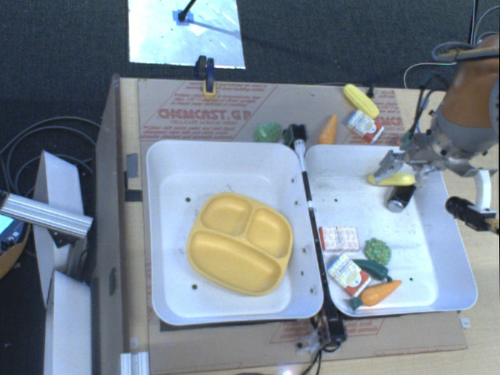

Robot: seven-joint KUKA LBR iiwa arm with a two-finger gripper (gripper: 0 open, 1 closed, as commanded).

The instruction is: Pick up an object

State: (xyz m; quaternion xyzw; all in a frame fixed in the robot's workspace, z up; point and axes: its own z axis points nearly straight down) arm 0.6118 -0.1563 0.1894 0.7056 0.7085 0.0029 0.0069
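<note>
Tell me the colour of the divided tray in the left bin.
Yellow: the divided tray shows it plainly in the camera view, against the white left bin.

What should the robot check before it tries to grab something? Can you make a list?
1. Claw over the right bin: ok.
2. Something close below it: ok, a yellow banana and a dark can.
3. Banana between the claw's fingers: cannot tell.
4. Banana apart from the can: not ok, they look almost touching.
5. Other toys out of the way: ok, the broccoli and carrot lie nearer the front.
</note>
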